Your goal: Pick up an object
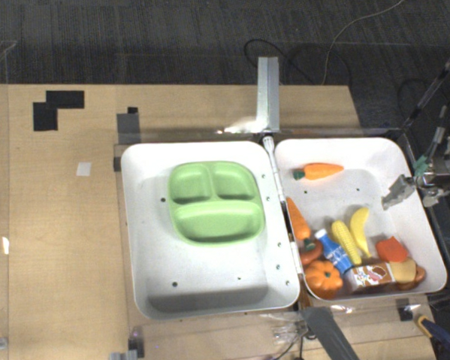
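The right bin holds toy food. An orange carrot lies near its far wall, and a second carrot rests along its left wall. A yellow corn cob and a banana sit in the middle, next to a blue-and-white bottle. At the near wall are an orange pumpkin, a brown bottle and a red-orange piece. My gripper hangs at the bin's right side, above the floor and right of the banana, with nothing seen in it.
The left bin holds a green divided plate. A metal post stands behind the seam between the bins. Cables and fixtures crowd the bench's right edge.
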Robot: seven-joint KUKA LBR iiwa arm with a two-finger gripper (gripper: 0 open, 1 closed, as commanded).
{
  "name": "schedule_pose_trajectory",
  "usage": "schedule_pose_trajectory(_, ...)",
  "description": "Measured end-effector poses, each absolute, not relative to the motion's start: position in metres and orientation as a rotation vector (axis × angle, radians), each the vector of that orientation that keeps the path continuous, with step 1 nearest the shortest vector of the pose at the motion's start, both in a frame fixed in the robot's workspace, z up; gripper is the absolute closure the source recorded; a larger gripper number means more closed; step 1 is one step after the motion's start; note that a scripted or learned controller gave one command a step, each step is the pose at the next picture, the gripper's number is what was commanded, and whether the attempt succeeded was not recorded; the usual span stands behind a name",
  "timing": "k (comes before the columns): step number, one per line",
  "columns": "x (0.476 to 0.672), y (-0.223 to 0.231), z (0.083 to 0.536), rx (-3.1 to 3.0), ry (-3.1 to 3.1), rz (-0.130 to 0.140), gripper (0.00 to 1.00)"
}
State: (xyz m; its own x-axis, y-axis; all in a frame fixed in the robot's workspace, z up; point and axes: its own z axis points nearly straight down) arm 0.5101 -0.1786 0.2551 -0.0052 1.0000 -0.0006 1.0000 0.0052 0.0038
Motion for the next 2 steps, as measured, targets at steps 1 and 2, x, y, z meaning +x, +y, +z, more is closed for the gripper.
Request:
schedule_pose_trajectory(1, 0.537, -0.167, 0.091, 2.017, 2.389, 0.013, 0.0)
schedule_pose_trajectory(2, 0.54, -0.165, 0.102, 2.016, 2.389, 0.021, 1.0)
